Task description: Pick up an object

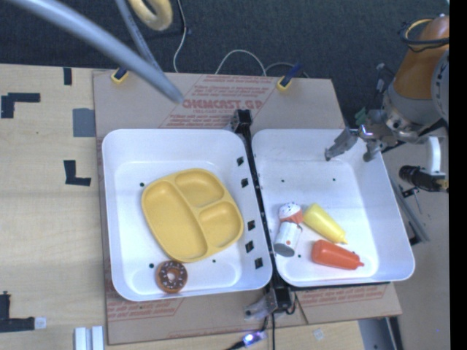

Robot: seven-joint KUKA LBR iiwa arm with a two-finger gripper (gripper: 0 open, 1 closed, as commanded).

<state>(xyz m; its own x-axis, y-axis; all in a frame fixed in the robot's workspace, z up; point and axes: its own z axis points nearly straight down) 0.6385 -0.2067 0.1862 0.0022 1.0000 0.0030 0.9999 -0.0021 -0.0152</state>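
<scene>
Pale wood-grain counter carrying a brown cardboard sheet, on which two shallow white bins stand side by side, touching along a black clipped seam. Left bin: a yellow divided plate with three compartments lies tilted near the centre, and a chocolate doughnut with sprinkles sits just beside the plate's near edge, toward the bin's front rim. Right bin: three small objects are grouped in its near half. An orange carrot-shaped toy lies nearest the front; a yellow bottle-shaped toy lies on its side just behind it, tip pointing toward the seam; a small white bottle with a red top and a grey base lies beside both, close to the seam. The grey arm, with its orange band, enters from the right. The gripper hangs over the far right corner of the right bin, well apart from the three objects; its two fingers are spread apart with nothing between them.
</scene>
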